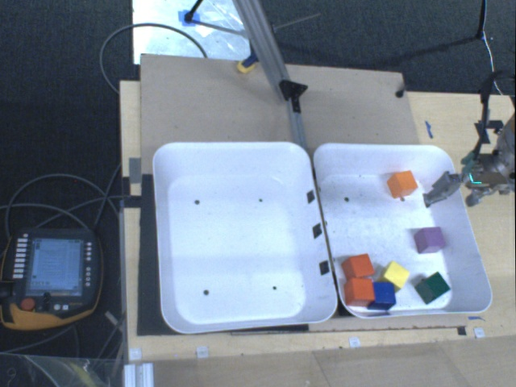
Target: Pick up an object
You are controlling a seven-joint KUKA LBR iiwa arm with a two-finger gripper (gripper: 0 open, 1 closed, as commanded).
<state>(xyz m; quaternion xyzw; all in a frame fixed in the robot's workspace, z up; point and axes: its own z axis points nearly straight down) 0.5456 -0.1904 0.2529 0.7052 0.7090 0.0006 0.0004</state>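
Far to the left of the end effector, a handheld control pendant (48, 279) with a lit screen lies on the dark carpet (64, 79), cables looping around it. A grey pole (262, 43) slants across the brown board (210, 95) on the counter (387, 361) (well up and left of the end effector).

Both bins, the left bin (234, 232) and the right bin (459, 240), are plain white, with small dark dots on the floor. The gripper (451, 188) is grey with a little turquoise. Just beside its fingers (442, 190) lies an orange block (401, 184). Below the fingers is a purple block (429, 239). Further from them lie a dark green block (433, 287), a yellow block (396, 275), a blue block (384, 294) and two red-orange blocks (359, 278).
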